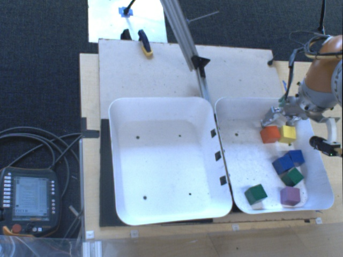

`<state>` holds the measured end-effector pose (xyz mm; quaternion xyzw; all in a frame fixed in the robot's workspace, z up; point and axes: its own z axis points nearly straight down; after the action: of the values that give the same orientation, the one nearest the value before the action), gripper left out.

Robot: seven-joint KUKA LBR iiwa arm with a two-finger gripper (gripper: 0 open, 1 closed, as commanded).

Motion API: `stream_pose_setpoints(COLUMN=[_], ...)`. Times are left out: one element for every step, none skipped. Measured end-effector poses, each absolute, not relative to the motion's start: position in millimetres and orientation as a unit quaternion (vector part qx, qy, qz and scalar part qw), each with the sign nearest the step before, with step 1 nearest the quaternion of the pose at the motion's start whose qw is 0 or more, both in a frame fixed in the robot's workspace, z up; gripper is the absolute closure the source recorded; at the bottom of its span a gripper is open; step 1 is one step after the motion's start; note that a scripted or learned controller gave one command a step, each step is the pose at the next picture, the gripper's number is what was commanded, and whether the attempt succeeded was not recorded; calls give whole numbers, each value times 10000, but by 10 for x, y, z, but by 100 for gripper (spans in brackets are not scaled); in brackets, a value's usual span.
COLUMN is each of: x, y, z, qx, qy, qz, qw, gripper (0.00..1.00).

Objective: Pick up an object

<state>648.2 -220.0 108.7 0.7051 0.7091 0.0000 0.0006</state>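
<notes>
In the right bin (236, 116), an orange block (269, 134) and a yellow block (288, 133) sit side by side near the far right. My gripper (280, 116) hangs just behind them, close over their far edges, reaching in from the right. Nothing is seen held in it. Nearer the front lie two blue blocks (282, 164), touching each other, and a dark green block (292, 176). A green block (256, 194) and a purple block (290, 196) rest by the bin's front wall.
The left bin (120, 143) adjoins the right bin along a shared divider with black clips (218, 155). A slanted aluminium pole (179, 25) crosses the back of the bench. A teach pendant (29, 199) and cables lie off the bench at left.
</notes>
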Motion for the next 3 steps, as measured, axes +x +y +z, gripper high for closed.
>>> stream_pose_setpoints(x=[6499,6463,6480], y=[-2207,-2198,-2203], z=[1240,1758,2220], qx=[7041,7054,7053], qy=[7101,7088,7089], qz=[13,18,16], qw=[39,40,35], gripper=[100,100,100])
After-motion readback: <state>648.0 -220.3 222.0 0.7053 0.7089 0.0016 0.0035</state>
